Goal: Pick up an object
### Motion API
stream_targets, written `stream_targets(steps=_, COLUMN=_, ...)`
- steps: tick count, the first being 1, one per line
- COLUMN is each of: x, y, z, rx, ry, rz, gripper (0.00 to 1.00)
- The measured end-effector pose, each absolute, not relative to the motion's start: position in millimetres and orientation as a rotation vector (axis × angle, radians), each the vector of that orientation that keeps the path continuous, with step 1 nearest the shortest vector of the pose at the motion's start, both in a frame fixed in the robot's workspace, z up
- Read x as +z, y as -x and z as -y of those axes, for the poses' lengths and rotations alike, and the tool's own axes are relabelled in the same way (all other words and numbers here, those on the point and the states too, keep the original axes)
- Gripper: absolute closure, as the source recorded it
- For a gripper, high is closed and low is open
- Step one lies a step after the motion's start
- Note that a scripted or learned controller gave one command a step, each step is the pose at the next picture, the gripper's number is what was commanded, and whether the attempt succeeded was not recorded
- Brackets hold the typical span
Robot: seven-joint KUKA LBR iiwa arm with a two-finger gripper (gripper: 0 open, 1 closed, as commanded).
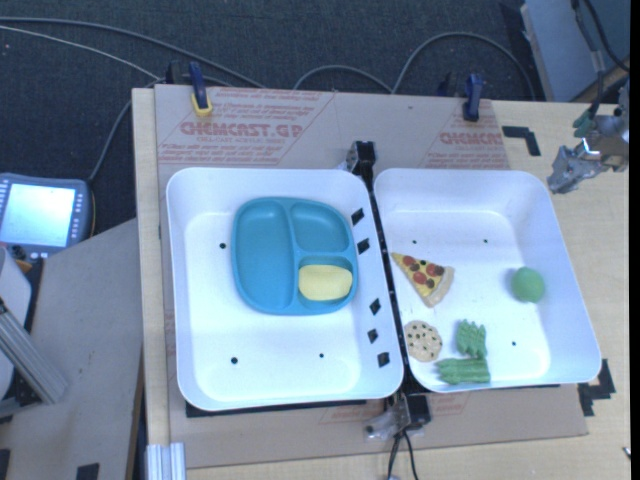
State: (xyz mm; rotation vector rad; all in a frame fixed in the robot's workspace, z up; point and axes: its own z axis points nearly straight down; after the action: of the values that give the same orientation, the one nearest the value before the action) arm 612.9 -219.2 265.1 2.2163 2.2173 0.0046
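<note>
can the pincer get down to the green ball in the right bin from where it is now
Probably yes. The pincer sits just outside the right bin's far corner, and the green ball lies apart from the other items with nothing over it.

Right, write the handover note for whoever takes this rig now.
Hand: outside the bins, above the far right corner of the right bin; nothing seen in it.
Left bin: blue divided plate with a yellow item in its near right compartment.
Right bin: pizza slice, cookie, two green leafy pieces near the front edge, green ball on the right.
Done: nothing picked so far.
Left: choose an object, descend, grasp and lift. The green ball lies nearest the hand.
</note>
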Motion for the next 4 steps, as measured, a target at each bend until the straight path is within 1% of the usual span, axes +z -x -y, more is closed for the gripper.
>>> stream_targets(steps=1, x=266, y=-609.1, z=164, rx=0.002, ry=-2.216, rz=-2.23, gripper=1.0)
stream_targets(steps=2, x=249, y=-597.6, z=112, rx=-0.001, ry=-2.219, rz=-2.231, gripper=1.0)
stream_targets(steps=3, x=246, y=-573.0, z=66, rx=-0.002, ry=-2.22, rz=-2.229, gripper=1.0)
stream_targets(steps=4, x=239, y=-550.0, z=12, rx=-0.003, ry=-2.22, rz=-2.23, gripper=1.0)
